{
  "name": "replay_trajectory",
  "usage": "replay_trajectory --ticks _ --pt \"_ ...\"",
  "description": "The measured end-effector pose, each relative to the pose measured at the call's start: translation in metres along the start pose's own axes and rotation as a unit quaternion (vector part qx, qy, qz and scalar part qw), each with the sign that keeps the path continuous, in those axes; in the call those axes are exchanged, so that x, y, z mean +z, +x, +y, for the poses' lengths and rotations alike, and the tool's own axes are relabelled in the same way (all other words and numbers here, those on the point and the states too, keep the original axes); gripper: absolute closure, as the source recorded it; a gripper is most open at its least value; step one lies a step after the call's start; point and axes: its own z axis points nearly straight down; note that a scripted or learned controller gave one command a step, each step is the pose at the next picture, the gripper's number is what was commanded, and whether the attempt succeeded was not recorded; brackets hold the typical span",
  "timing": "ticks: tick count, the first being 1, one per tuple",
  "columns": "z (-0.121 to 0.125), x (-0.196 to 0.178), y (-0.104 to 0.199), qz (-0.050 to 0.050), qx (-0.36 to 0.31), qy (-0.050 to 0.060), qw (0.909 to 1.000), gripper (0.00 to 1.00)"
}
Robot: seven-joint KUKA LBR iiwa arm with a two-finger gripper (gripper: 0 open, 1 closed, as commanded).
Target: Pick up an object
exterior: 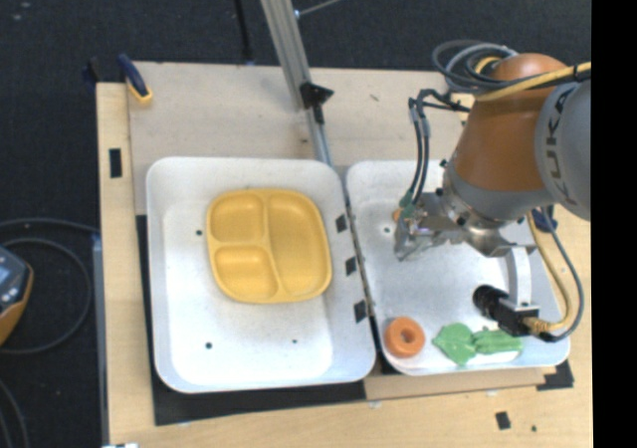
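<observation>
Just now my jaws (410, 237) hang over the right bin (438, 336)'s upper left; whether they're spread or pressed together, I cannot tell. Nearer the front rim lie an orange ring (404, 336) and a green toy (474, 343). Left bin (179, 336) carries a yellow divided plate (269, 244).

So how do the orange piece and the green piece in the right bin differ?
The orange piece is a small round ring with a hole in its middle; the green piece is longer, flat and irregular. The orange one lies nearer the divider, the green one further right. Both lie at the right bin's near edge, apart from the claw.
</observation>
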Motion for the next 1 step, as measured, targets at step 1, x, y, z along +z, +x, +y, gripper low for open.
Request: replay_trajectory --ticks 1 --pt "0.0151 0.0083 0.0531 0.0 0.0 0.0 1.0 1.0"
